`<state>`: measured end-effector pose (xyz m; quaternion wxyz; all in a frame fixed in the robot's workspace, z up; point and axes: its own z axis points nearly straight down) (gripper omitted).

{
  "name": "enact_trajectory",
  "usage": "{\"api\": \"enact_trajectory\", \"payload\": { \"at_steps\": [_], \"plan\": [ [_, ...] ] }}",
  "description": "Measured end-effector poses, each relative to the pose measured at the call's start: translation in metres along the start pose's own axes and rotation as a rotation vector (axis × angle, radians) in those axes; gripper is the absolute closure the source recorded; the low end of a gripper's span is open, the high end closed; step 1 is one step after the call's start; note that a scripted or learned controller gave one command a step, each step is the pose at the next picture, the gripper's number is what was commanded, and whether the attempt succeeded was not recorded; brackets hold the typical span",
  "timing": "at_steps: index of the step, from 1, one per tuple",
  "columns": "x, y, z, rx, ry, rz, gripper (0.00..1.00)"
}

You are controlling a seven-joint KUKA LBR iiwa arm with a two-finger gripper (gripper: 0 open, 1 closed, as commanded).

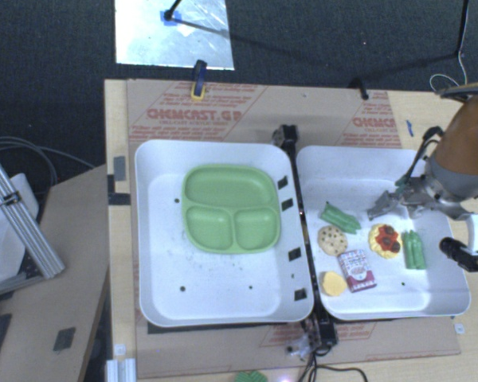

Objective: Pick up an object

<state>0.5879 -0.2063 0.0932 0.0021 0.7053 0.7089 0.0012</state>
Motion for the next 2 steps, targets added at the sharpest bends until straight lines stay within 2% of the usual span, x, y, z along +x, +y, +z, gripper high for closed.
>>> {"api": "enact_trajectory", "payload": {
  "at_steps": [1,2],
  "plan": [
    [0.0,-0.06,0.009,0.008,0.002,0.006,0.0],
    [0.0,-0.055,-0.003,-0.002,-0.001,0.005,1.0]
  ]
}}
